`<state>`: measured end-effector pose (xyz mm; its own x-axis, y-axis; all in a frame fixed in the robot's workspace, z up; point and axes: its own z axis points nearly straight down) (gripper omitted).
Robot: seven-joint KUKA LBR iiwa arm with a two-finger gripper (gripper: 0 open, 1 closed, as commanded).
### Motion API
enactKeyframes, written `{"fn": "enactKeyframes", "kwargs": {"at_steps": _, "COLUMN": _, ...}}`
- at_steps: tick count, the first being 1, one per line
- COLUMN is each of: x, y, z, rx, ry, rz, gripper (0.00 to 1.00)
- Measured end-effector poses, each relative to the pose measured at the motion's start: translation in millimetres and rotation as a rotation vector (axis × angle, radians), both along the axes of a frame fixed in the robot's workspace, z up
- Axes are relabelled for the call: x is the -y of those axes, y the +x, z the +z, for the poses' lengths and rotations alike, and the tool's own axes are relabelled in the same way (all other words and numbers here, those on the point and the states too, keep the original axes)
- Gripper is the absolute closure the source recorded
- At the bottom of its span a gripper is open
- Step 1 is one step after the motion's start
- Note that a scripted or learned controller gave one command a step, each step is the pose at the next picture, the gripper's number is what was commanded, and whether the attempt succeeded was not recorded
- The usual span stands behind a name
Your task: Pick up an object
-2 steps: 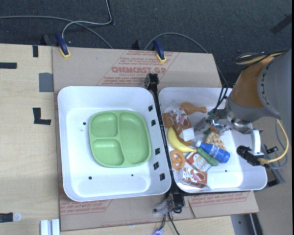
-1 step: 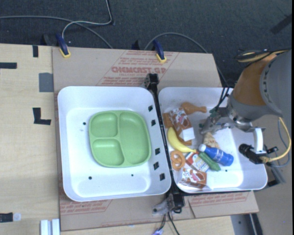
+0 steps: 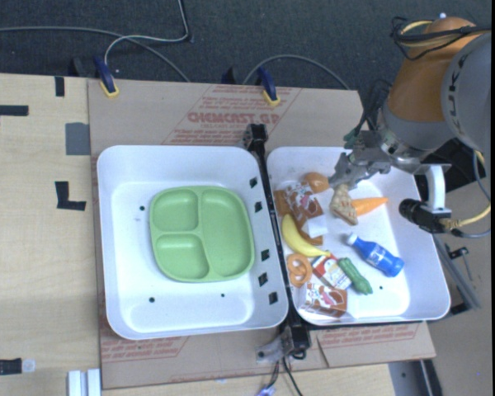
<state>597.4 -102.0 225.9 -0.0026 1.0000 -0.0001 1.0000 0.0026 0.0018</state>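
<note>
The right bin (image 3: 421, 304) holds a pile of toy food: a yellow banana (image 3: 299, 238), an orange carrot (image 3: 368, 205), a tan bread piece (image 3: 343, 205), a blue bottle (image 3: 378, 256), a pretzel (image 3: 298, 266), a green pickle (image 3: 356, 275), snack packets (image 3: 301, 199) and a small brown roll (image 3: 316, 181). My gripper (image 3: 352, 172) hangs over the bin's upper part, just above the bread piece and carrot. I see nothing between its fingers.
The left bin (image 3: 115, 246) holds a green divided plate (image 3: 202, 232). A black divider (image 3: 268, 221) runs between the bins. Cables and two clamps (image 3: 107, 79) lie at the bench's far edge. The arm's grey and orange body (image 3: 433, 81) looms over the right bin's far right corner.
</note>
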Motion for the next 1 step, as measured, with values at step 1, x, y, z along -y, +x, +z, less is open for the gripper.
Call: {"fn": "enactKeyframes", "kwargs": {"at_steps": 1, "x": -59.3, "y": -4.8, "z": -10.8, "rx": -0.004, "ry": 0.000, "rz": 0.000, "gripper": 1.00}}
